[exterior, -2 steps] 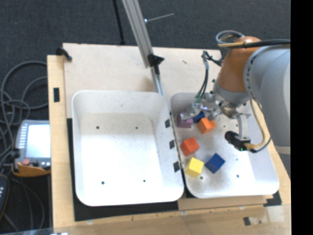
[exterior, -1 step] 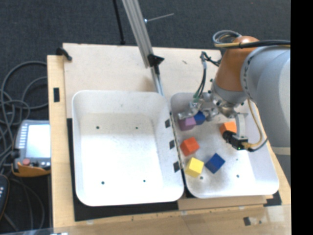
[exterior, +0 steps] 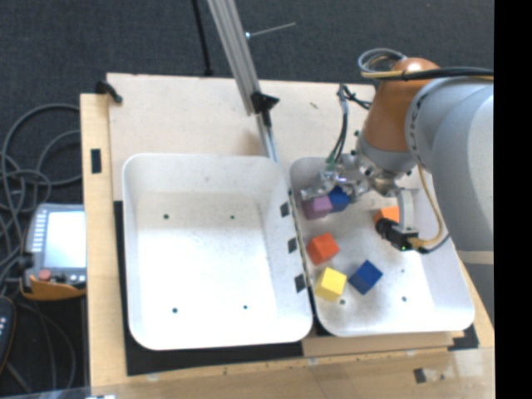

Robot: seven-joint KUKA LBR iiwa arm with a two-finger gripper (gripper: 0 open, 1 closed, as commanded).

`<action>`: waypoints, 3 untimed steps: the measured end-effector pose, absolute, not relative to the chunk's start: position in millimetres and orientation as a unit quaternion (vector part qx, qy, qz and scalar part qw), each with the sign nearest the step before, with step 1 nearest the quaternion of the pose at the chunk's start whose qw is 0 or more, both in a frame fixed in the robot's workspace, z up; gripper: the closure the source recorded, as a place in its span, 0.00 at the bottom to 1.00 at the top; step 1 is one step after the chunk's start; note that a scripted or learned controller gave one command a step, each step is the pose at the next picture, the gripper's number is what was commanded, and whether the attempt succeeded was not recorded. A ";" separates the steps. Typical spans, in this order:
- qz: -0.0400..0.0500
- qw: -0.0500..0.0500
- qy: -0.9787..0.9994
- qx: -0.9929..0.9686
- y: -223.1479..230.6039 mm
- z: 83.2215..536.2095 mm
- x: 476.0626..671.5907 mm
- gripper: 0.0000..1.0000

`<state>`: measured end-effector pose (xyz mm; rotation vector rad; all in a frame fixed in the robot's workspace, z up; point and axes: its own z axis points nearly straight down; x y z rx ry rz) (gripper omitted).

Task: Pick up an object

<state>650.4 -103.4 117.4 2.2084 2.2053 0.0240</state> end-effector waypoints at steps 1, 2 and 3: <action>0.006 0.018 0.706 0.708 -111.5 131.7 652.6 1.00; 0.007 0.018 0.707 0.707 -110.4 133.3 653.8 0.00; 0.006 0.014 0.706 0.708 -105.5 124.4 659.8 0.00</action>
